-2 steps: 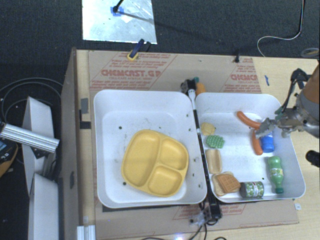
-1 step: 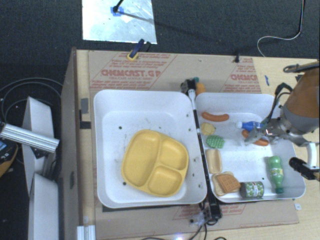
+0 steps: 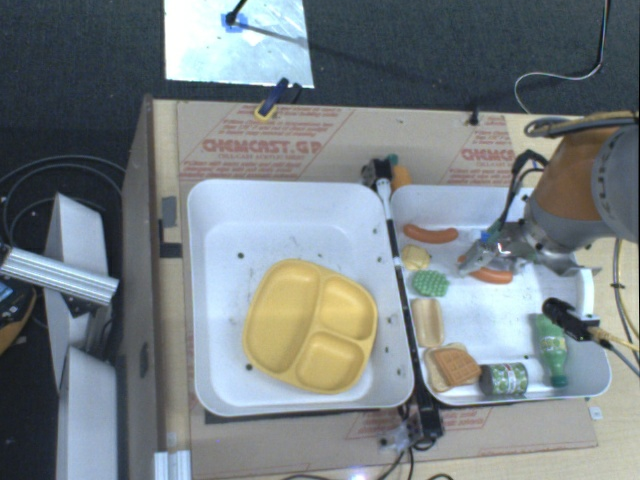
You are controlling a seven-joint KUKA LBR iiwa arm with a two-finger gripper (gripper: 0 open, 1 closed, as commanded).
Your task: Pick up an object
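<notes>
At the near rim of the right bin (image 3: 600,373) lie a can (image 3: 503,378) and a green bottle (image 3: 552,346). Farther in, the gripper (image 3: 487,256) hovers over a small red sausage (image 3: 492,276), probably light, smooth and slippery, best pinched across its middle. How far open it is, I cannot tell.

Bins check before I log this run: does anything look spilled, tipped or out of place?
Nothing looks spilled or damaged. The yellow divided plate lies skewed in the left bin, and the green bottle and can lie on their sides in the right bin.
</notes>
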